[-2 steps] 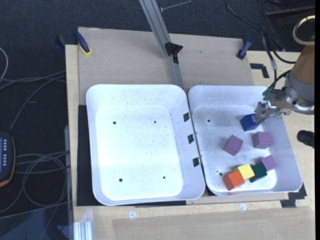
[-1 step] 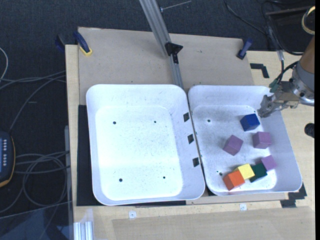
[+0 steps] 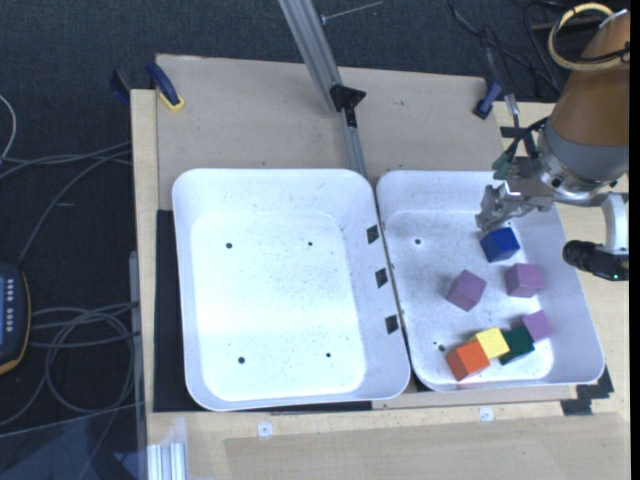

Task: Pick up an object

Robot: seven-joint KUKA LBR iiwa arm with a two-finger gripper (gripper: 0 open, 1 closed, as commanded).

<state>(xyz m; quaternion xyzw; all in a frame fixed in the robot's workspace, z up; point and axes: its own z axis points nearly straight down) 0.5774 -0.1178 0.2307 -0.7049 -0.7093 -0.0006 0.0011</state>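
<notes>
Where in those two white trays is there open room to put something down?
The left bin is bare wall to wall. In the right bin, the strip along the divider is free; blocks crowd its near right corner around the yellow block, with the gripper above the blue block.

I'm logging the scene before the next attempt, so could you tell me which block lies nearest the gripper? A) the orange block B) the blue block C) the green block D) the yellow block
B: the blue block sits right under the gripper in the right bin.
</notes>
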